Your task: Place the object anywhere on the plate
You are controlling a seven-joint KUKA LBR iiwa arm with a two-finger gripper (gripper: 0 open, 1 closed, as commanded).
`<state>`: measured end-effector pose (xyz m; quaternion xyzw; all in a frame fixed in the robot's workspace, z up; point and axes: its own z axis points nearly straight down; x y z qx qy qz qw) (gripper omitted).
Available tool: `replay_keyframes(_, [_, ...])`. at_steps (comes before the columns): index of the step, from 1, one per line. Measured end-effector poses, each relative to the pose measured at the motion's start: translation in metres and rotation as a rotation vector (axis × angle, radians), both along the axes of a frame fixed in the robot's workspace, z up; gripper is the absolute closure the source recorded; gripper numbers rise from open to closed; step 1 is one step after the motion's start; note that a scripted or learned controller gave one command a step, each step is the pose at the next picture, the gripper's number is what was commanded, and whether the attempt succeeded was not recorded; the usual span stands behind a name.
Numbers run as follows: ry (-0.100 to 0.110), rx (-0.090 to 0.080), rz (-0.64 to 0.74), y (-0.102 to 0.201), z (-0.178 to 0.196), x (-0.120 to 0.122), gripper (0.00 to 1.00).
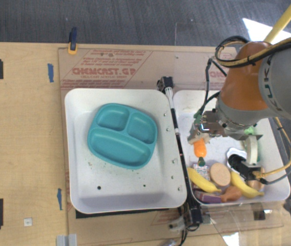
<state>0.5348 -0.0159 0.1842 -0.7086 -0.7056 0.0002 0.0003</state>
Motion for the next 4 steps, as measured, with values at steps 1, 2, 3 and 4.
replay_keyframes(1, [0.005,0.002,0.217,0.078,0.038,-0.056,1.0])
replay_keyframes(2, [0.0,0.001,0.034,0.171,0.015,-0.037,1.0])
replay_keyframes(3, [0.001,0.0,-0.16,0.241,0.024,-0.006,1.0])
replay_keyframes(4, [0.001,-0.002,-0.16,0.24,0.025,-0.006,0.0])
